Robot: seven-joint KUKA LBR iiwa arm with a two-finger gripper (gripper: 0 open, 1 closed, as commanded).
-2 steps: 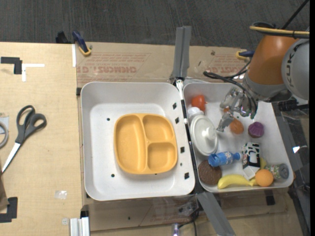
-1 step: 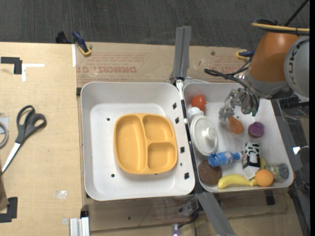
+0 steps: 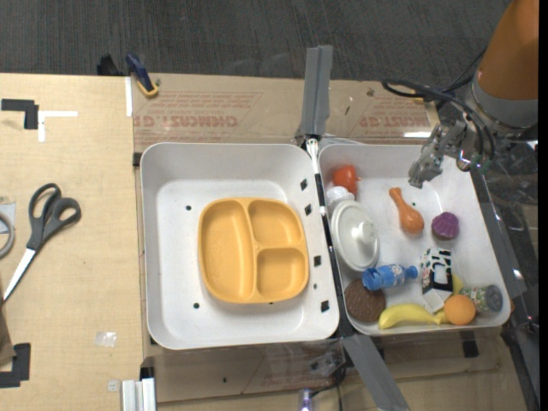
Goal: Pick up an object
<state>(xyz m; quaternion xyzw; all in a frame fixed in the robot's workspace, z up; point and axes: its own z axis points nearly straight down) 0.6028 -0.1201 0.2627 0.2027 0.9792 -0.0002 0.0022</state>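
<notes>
The right bin holds several small objects: a red tomato-like ball, a silver lid with a knob, an orange drumstick-shaped toy, a purple round piece, a blue bottle, a brown disc, a banana, an orange ball and a black-and-white carton. My gripper hangs above the far part of this bin, its fingers pointing down-left, above and right of the drumstick toy. Nothing shows between its fingers.
The left bin carries a yellow divided plate. Scissors lie on the wooden bench at the far left. A grey bar stands behind the joint of the bins. Cables trail near the arm.
</notes>
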